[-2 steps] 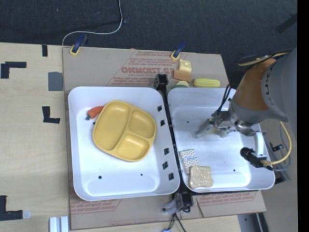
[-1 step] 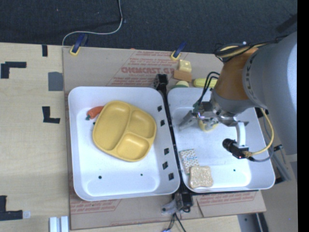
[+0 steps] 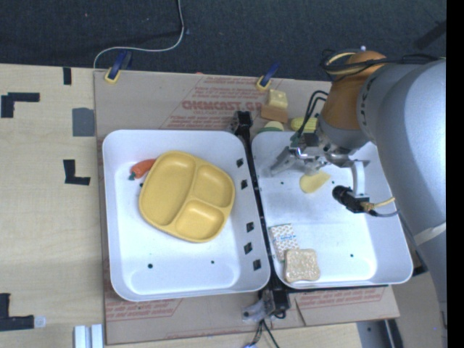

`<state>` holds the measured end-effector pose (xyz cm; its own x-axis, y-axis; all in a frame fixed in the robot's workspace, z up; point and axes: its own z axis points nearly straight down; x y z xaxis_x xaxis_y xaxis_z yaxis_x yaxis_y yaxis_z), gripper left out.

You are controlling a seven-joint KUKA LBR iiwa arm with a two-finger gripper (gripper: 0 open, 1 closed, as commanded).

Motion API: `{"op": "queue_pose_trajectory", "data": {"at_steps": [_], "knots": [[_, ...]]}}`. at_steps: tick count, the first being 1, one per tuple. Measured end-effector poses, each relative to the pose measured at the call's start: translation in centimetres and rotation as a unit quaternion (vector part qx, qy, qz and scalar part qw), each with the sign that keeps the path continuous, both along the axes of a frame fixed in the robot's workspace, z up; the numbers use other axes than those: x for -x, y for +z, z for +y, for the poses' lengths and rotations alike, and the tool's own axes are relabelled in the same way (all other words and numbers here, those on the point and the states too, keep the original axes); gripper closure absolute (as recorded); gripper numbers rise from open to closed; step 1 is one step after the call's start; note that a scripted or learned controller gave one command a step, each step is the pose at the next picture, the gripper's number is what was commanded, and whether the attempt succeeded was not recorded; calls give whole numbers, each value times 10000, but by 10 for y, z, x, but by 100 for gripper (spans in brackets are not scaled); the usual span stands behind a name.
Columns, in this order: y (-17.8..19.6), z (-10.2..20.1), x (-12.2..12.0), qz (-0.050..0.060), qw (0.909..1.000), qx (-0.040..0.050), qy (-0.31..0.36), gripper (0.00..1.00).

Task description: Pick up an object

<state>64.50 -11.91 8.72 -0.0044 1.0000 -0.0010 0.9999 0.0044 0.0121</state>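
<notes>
The gripper (image 3: 308, 158) hovers beside a yellow piece (image 3: 314, 183) in the right bin (image 3: 362, 267). Its state: unclear. Centre over the piece before descending.

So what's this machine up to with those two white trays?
A grey robot arm reaches in over the right bin, its gripper low near the back, just above a pale yellow piece. Nothing is visibly held. Two small speckled blocks lie at the front of that bin. The left bin holds a yellow divided plate with an orange item tucked beside it.
</notes>
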Motion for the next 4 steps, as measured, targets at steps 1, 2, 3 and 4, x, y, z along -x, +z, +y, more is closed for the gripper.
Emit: {"op": "queue_pose_trajectory", "data": {"at_steps": [1, 2, 3, 4], "knots": [[-3, 24, -23, 94, 10000, 19, 5, 0], [-2, 18, 19, 69, 10000, 3, -23, 0], [83, -15, -8, 13, 10000, 13, -23, 0], [-5, -59, 21, 77, 10000, 7, -36, 0]]}}
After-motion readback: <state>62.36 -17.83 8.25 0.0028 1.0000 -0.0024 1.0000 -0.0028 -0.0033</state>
